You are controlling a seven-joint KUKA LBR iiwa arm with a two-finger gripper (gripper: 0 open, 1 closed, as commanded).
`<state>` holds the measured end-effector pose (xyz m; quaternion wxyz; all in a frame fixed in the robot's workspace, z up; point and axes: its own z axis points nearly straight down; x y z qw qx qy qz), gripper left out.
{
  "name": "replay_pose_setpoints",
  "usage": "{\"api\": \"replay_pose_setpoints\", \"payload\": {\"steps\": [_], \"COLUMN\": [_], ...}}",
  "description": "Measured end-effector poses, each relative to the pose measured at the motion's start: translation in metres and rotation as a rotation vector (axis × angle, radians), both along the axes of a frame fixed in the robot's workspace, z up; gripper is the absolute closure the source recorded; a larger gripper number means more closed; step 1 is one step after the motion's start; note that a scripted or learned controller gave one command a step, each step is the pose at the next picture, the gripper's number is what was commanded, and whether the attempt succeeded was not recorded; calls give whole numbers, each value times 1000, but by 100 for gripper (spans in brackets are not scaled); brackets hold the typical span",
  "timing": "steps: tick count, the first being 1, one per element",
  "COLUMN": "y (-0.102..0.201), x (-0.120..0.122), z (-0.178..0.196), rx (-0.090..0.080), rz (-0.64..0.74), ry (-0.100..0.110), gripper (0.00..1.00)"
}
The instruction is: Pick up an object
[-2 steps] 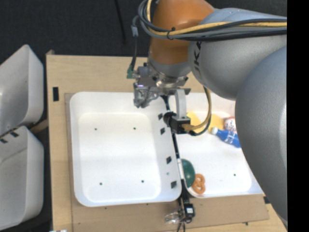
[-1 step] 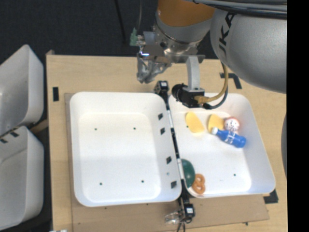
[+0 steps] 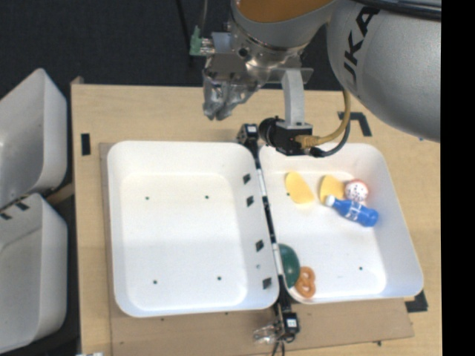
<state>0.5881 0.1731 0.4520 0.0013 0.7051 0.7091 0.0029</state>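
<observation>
The right bin (image 3: 386, 265) holds several small objects. A yellow lump (image 3: 300, 188) lies near its back left. Beside it a second yellow piece (image 3: 329, 188) touches a white and red ball (image 3: 356, 191) and a blue bottle (image 3: 355, 212). At the bin's front left corner a dark green object (image 3: 288, 262) rests against an orange pretzel-shaped piece (image 3: 305, 281). My gripper (image 3: 220, 104) hangs high above the bench behind the left bin (image 3: 119, 221), away from all the objects. Nothing shows between its fingers.
White boxes (image 3: 26, 221) stand off the bench at the left. A black fitting with a cable (image 3: 289, 136) sits at the back where the two bins meet. The arm's grey body (image 3: 386, 43) fills the upper right.
</observation>
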Motion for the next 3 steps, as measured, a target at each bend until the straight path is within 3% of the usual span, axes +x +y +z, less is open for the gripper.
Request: {"api": "replay_pose_setpoints", "payload": {"steps": [2, 3], "y": [49, -45], "x": [-17, 38], "z": [104, 99], "rx": [0, -4], "rz": [-2, -11], "ry": [-2, 2], "gripper": [100, 100]}}
